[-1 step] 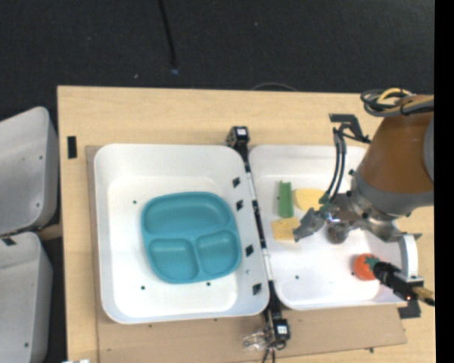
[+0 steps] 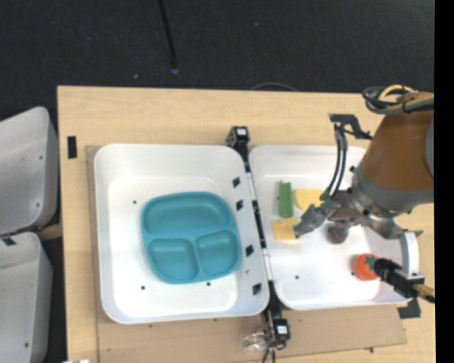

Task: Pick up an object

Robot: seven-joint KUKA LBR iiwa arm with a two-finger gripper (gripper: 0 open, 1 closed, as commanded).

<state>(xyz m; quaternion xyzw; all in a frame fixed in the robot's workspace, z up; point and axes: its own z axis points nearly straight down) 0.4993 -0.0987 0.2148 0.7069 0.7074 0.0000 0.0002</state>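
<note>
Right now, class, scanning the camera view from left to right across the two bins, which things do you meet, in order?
Teal plastic divided tray → green rectangular block → pale yellow wedge-shaped piece → small round brown object → orange-red rounded object.

Count: two white bins, left bin point(image 2: 113, 203) and right bin point(image 2: 318, 290). One teal tray point(image 2: 189, 237) in the left one. In the right bin: one green block point(image 2: 285, 199), two yellow pieces point(image 2: 308, 197) point(image 2: 284, 231), one orange-red item point(image 2: 365, 267).

Wooden bench point(image 2: 151, 112) under 2 white bins point(image 2: 113, 203)
</note>
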